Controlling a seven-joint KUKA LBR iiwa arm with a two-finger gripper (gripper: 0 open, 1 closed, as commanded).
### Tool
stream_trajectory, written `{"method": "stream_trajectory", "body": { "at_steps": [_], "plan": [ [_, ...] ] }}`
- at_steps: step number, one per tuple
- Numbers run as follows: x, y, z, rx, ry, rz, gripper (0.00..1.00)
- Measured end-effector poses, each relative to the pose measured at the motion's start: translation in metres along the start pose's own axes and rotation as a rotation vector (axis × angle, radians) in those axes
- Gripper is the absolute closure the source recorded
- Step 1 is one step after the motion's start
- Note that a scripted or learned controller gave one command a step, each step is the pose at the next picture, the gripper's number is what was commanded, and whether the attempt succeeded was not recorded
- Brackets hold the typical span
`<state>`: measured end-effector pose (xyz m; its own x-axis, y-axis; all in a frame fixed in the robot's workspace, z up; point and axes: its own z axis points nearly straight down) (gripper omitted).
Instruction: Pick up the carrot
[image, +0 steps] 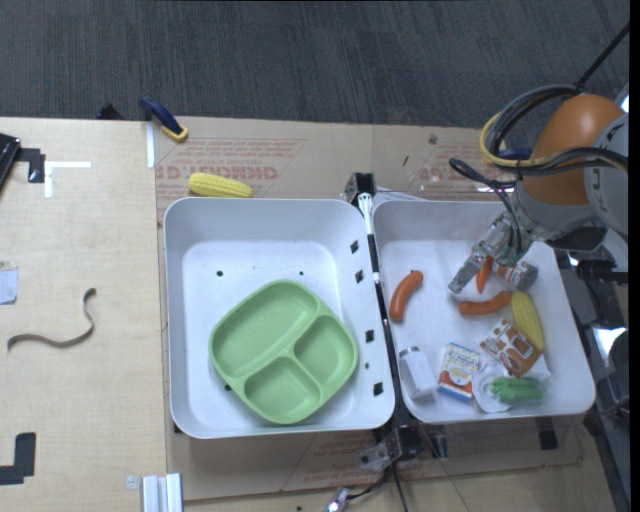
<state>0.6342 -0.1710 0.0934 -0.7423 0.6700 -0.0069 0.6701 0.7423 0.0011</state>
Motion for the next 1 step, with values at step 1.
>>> {"method": "stream_trajectory", "body": {
  "at_steps": [1],
  "plan": [
    [0.0854,-0.0354,0.0009,0.002,0.005,0.103,0.0]
  ]
}}
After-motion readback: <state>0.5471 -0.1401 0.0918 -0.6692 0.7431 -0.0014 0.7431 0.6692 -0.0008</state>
